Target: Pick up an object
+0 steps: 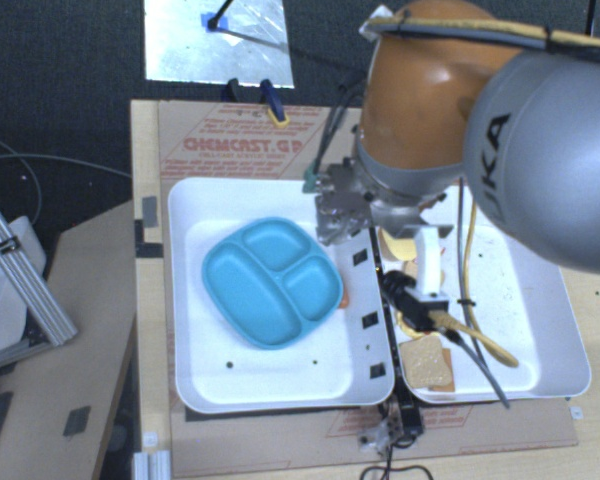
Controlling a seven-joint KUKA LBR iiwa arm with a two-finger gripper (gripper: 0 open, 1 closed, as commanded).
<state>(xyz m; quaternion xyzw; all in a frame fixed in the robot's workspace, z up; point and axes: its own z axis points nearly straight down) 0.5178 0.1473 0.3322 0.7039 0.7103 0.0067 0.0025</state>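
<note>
A light blue divided plate [270,280] lies flat in the left white bin [210,383]. A slice of toast [427,363] rests at the front of the right bin [550,358], near the divider. A pale yellow item [397,245] is partly hidden under the arm. A small orange thing [344,296] peeks out at the plate's right rim. My gripper [332,218] hangs low over the left bin's back right, just above the plate's far right corner and close to the wall between the bins. The bulky wrist covers most of it.
Both bins sit on a cardboard sheet [240,143] with red print. A blue clamp [273,103] and a silvery sheet [220,28] lie behind them. An aluminium frame [20,278] stands at the left. The grey arm [540,138] covers the right bin's back.
</note>
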